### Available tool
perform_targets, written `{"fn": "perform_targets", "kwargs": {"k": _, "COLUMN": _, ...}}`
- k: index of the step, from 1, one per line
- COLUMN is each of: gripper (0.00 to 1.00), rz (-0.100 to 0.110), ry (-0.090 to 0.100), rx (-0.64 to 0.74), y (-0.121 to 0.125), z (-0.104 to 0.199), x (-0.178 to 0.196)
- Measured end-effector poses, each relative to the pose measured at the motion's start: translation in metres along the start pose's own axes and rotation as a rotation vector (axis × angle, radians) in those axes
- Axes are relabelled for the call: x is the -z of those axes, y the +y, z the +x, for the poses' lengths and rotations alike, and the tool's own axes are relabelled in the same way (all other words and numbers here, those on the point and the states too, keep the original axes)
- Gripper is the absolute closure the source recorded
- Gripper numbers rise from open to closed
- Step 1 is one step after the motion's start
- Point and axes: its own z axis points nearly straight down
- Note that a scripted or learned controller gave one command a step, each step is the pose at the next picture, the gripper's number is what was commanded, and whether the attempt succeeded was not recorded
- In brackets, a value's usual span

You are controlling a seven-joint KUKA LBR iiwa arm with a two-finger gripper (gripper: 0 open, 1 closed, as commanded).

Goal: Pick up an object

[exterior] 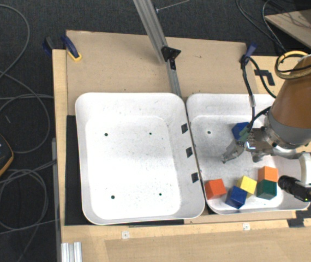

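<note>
My gripper point(244, 155) hangs over the middle of the right bin point(210, 111), open, with one grey finger point(231, 153) reaching left and nothing visible between the fingers. A blue block point(240, 130) shows just behind the gripper, partly hidden by the wrist. Along the bin's front lie an orange block point(215, 188), a blue block point(235, 196), a yellow block point(248, 184), a green block point(266, 189) and a second orange block point(268, 173). All of them lie apart from the fingers.
The left bin point(90, 108) sits beside the right one, with a shared ridge and black clips point(189, 152) between them. A metal pole point(155, 31) slants in from the back. Cables run over the floor at the left.
</note>
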Motion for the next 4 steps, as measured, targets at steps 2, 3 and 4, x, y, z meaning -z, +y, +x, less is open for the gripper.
{"fn": "perform_targets", "kwargs": {"k": 2, "gripper": 1.00, "rz": -0.009, "ry": -0.002, "rx": 0.000, "y": -0.005, "z": 0.001, "x": -0.031}}
{"fn": "perform_targets", "kwargs": {"k": 3, "gripper": 1.00, "rz": -0.015, "ry": -0.003, "rx": 0.003, "y": -0.001, "z": 0.010, "x": 0.027}}
{"fn": "perform_targets", "kwargs": {"k": 4, "gripper": 1.00, "rz": -0.005, "ry": -0.002, "rx": 0.001, "y": 0.000, "z": 0.011, "x": 0.017}}
